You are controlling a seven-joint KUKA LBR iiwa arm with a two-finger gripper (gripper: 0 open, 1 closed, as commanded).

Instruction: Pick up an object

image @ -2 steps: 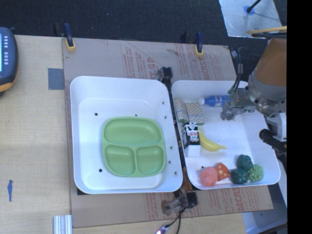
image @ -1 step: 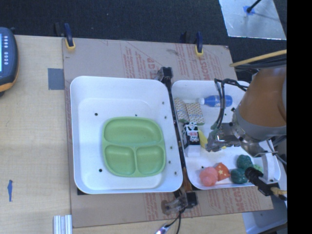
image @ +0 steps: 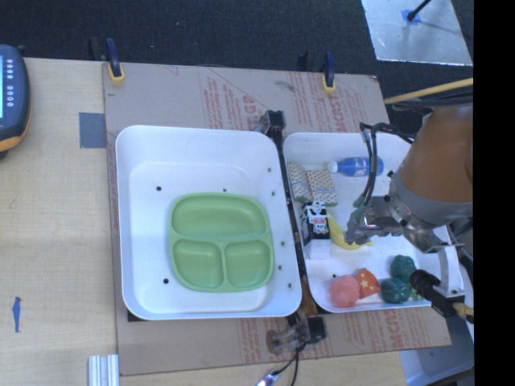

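The right bin (image: 318, 145) holds several small items. A blue-capped bottle (image: 354, 166) lies at its back, and two patterned packets (image: 312, 185) lie beside a black-and-white toy (image: 315, 218). A yellow banana-shaped piece (image: 348, 240) sits mid-bin. At the front are a pink ball (image: 344, 291), a red piece with a yellow star (image: 367, 281) and two dark green lumps (image: 397, 280). My gripper (image: 364, 223) hangs low over the middle of the bin, right above the yellow piece. The arm's orange band (image: 438, 155) hides the bin's right side.
The left bin (image: 137, 215) holds a green divided plate (image: 219, 241). A black divider (image: 288, 215) runs between the bins. Clamps (image: 327, 69) pin the cardboard sheet at the back. A blue and orange device (image: 12, 95) lies at the far left.
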